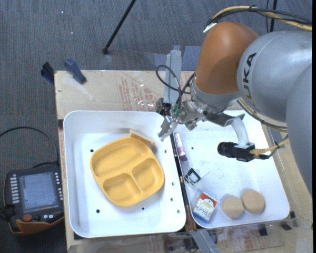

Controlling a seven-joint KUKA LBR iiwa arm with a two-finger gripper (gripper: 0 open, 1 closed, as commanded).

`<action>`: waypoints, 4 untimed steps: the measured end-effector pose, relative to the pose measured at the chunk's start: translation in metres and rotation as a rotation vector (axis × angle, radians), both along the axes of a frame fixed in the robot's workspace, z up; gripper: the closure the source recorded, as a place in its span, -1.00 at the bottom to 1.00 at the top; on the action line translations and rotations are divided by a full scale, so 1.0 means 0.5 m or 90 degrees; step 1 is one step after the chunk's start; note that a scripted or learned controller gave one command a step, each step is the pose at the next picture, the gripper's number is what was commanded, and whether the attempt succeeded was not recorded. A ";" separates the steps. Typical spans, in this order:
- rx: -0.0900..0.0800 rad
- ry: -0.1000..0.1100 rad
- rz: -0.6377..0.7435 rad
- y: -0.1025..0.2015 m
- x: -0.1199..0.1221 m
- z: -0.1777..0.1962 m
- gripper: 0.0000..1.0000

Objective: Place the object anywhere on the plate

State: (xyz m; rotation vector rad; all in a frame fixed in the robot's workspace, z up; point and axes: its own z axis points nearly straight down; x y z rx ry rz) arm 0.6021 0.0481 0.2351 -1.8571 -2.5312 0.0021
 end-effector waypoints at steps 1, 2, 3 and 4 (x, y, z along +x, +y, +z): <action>0.000 0.001 -0.037 0.057 -0.086 -0.036 -1.00; -0.001 0.001 -0.137 0.039 -0.042 -0.006 -1.00; -0.002 0.001 -0.356 0.091 0.014 -0.064 -1.00; -0.003 0.003 -0.514 0.079 -0.057 -0.100 -1.00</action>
